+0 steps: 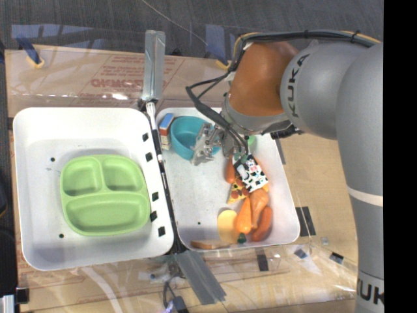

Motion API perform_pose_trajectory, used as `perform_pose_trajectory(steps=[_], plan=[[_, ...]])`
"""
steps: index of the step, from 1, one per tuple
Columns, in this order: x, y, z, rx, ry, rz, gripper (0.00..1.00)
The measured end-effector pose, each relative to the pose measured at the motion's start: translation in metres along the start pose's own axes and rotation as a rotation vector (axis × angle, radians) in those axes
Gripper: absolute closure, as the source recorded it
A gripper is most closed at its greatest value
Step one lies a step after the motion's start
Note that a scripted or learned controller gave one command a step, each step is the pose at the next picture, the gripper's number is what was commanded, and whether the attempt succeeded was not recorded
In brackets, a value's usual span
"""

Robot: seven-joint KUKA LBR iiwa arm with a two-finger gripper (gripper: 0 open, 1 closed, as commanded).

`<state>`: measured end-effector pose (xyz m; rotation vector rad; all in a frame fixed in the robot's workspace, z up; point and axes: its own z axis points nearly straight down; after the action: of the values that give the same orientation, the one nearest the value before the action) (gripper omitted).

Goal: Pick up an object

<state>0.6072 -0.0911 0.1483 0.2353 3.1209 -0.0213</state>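
Observation:
My gripper (207,147) hangs over the back of the right bin (195,204), its metal fingers pointing down at the near rim of a teal cup (184,135). Nothing shows between the fingers. Beside the cup, against the bin's back left wall, stands a small blue and orange carton (165,130). Along the right side of the bin lie a black-and-white spotted toy (251,173), an orange carrot (245,214), a red sausage-shaped piece (263,223) and a pale yellow round piece (227,224).
The left bin (32,175) holds a green divided plate (104,194). A grey metal bar (154,64) stands behind the wall between the bins. The arm's orange band (260,77) and grey body cover the back right of the bench.

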Motion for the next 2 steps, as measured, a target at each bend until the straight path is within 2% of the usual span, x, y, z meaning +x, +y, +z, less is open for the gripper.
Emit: perform_pose_trajectory(steps=[2], plan=[[-0.0015, 0.0010, -0.0187, 0.002, -0.012, -0.010, 1.00]])
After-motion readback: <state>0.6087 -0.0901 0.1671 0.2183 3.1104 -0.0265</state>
